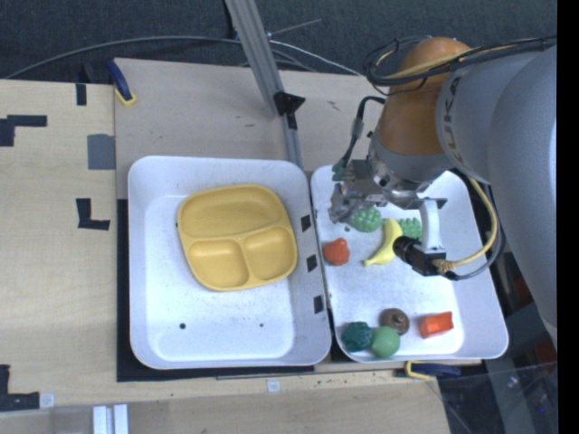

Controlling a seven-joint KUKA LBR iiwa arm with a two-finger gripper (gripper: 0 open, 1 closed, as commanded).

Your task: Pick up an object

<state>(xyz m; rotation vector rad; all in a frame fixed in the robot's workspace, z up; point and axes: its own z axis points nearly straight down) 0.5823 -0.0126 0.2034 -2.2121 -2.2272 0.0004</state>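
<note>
Grey metal of the gripper (348, 197) hangs low over the far left corner of the right bin (470, 333), and whether it is apart or together cannot be told from this angle. Just beside it lies a bumpy green toy (366, 218), with a yellow banana (387, 242) next to that and a small orange ball (336, 251) near the bin's left wall. Along the near edge sit a dark green lump (356, 335), a light green ball (386, 342), a brown ring (393, 319) and an orange block (437, 325). A yellow divided plate (238, 236) rests in the left bin (154, 333) on the tabletop (54, 269).
</note>
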